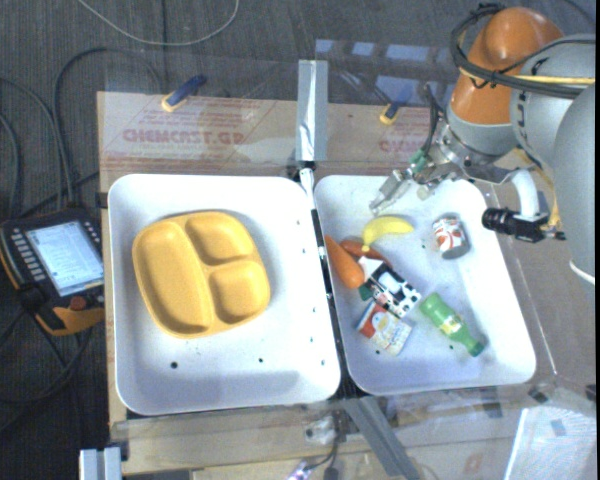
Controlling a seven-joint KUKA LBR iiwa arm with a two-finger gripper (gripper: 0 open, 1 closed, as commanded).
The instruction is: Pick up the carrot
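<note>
My tool [392, 190] hangs open and holds nothing. The carrot [344, 261] lies below-left of it, touching the banana [388, 228]; I should descend astride its middle.

Orange carrot [342, 261] lies slantwise (tip up-left) by the right bin's left wall.

My arm [540, 78] reaches in from the upper right of the frame, my gripper [390, 196] angled down-left, fingers slightly apart, holding nothing.
</note>
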